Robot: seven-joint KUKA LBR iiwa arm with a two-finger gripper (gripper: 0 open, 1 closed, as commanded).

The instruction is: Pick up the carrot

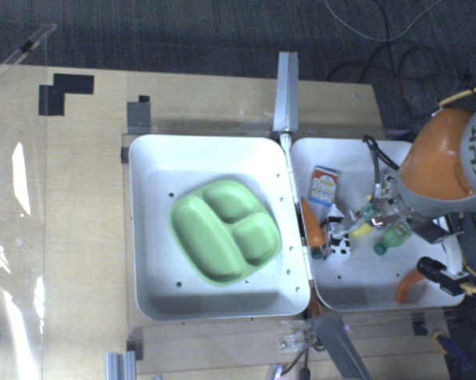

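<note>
Lying along the right white bin's (356, 295) left wall, slim orange carrot (311, 226); tool (378, 204) state untellable.

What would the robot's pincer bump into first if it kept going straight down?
Probably the little heap of toys under the pincer: a yellow piece and a green bottle in the right bin. Depth is hard to judge. The carrot lies off by the bin's left wall.

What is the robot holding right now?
It cannot be told: the end effector hangs over the toys in the right bin, and the carrot lies apart by the left wall.
</note>
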